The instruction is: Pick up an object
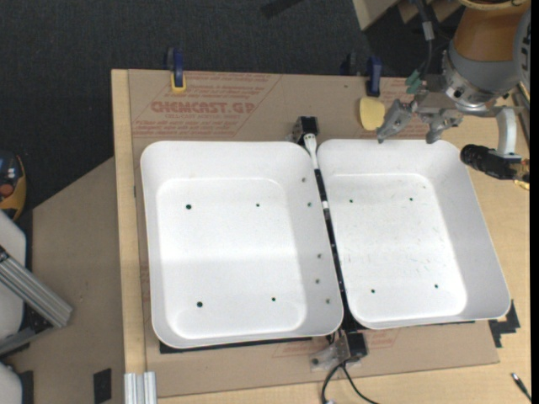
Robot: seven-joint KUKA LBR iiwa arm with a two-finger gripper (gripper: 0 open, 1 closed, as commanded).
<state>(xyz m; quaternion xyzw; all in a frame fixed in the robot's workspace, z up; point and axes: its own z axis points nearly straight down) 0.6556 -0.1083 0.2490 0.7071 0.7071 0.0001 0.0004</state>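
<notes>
Gripper fingers spread wide, holding nothing, above right bin's far rim; yellow object just beside

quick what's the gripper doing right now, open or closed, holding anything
Gripper: open, fingers spread, nothing between them, above the far rim of the right bin.

Small pale-yellow object on the board just behind the right bin's far-left corner.

"CHEMCAST GP" on the brown board
</notes>
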